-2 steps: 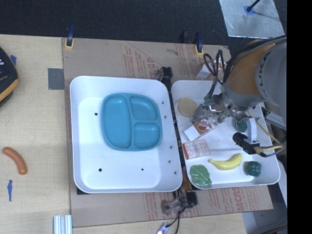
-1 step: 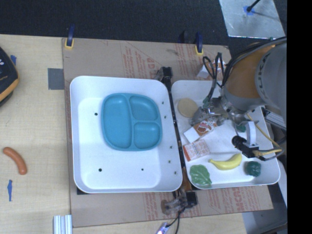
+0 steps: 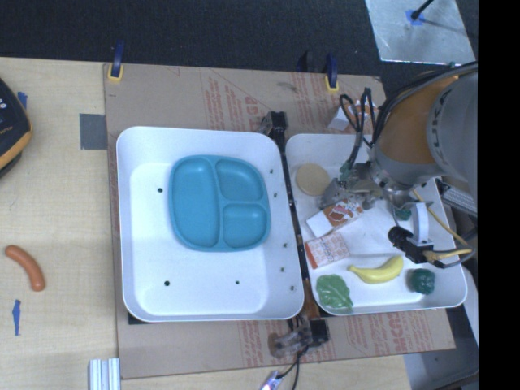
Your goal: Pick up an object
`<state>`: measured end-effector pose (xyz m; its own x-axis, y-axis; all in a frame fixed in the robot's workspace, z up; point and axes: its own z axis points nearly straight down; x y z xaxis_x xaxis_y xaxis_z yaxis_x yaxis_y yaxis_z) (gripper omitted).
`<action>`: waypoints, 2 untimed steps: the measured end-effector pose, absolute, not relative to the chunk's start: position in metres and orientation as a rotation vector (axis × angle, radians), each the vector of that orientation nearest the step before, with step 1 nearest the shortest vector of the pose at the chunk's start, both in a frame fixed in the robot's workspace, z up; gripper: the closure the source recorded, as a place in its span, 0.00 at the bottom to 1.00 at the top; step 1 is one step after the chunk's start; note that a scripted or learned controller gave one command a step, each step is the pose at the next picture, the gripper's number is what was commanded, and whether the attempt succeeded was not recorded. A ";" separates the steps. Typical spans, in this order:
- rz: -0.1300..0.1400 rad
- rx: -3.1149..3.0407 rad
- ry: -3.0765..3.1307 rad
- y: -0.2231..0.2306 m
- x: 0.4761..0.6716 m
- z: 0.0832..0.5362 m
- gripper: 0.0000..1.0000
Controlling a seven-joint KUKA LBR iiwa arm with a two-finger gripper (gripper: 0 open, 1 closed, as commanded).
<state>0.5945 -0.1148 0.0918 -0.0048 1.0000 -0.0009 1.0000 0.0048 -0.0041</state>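
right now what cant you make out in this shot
- Two-finger gripper: wrist and cables cover it in the camera view, so its grip is unreadable.
- Printing on the small red and white packets: too small to read.
- Small dark green object in the right white bin: too small to identify.

Grey robot arm [image 3: 455,128] with a rounded, smooth casing, ringed by a broad orange band [image 3: 406,128] above the wrist. Black cables [image 3: 361,116] looped beside the band, running toward a darker metallic wrist section. Gripper [image 3: 345,187] of grey metal, small and angular, with blurred detail. Faint lettering on the grey casing, too small to read.
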 end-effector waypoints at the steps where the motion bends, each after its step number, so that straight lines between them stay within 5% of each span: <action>1: 0.003 -2.215 -2.228 -0.100 0.602 0.092 0.00; 2: 0.007 -2.213 -2.225 -0.104 0.587 0.092 0.00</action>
